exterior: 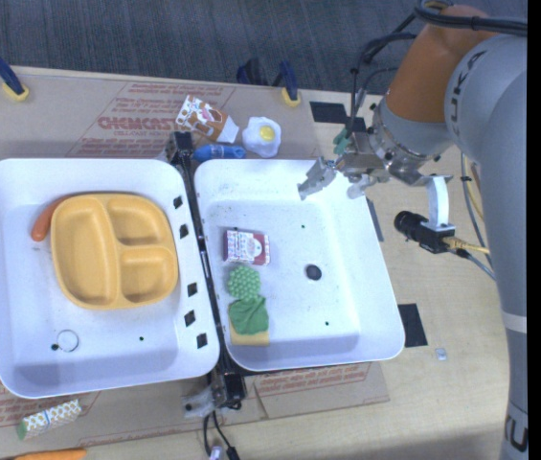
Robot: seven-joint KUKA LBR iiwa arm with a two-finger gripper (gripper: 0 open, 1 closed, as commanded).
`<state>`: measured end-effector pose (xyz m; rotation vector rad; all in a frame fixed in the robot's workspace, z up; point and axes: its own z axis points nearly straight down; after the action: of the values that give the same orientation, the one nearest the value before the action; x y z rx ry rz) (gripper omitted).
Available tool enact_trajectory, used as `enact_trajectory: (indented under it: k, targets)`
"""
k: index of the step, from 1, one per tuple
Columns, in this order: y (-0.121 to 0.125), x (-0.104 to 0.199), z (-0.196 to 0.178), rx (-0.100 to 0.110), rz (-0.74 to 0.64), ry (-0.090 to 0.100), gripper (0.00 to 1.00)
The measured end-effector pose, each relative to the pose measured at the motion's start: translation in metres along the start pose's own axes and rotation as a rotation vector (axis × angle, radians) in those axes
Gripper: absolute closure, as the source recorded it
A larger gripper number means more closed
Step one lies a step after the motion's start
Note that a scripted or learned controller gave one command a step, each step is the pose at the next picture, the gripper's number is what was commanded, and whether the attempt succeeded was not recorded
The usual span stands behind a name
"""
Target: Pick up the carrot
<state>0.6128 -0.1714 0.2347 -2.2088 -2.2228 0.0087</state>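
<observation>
A: Where does the carrot point(40, 223) lie?

B: In the left bin point(11, 353), at its far-left side, wedged between the bin wall and the edge of the yellow divided plate point(112, 247), which it appears to touch. Only a short orange length shows.

A: And the gripper point(332, 175)?

B: Over the upper right corner of the right bin point(347, 324), well apart from the carrot. Its fingers look apart with nothing between them, though they are small and dim here.

A: Which step is this, then?

B: By judgement, the approach; no grasp is begun. The right bin bears a small red-and-white packet point(246, 246), a green ball point(243, 281) and a green-and-yellow sponge point(249, 319), none of them wanted.

A: What does the next move call for?

B: A long travel across both bins to the left, then a descent into the narrow gap beside the plate, fingers aligned so one slips between carrot and plate rim
</observation>
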Motion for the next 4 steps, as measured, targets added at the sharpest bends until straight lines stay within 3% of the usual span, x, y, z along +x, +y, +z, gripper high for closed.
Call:
enact_trajectory:
  k: [1, 2, 3, 4]
  targets:
    - [-0.035, 0.062, 0.119, 0.003, -0.031, 0.000, 0.00]
    - [0.019, 0.105, 0.047, -0.001, 0.132, -0.001, 0.00]
    - [-0.085, 0.124, 0.048, 0.002, 0.149, -0.001, 0.00]
    - [-0.083, 0.154, 0.048, 0.003, -0.383, -0.001, 0.00]
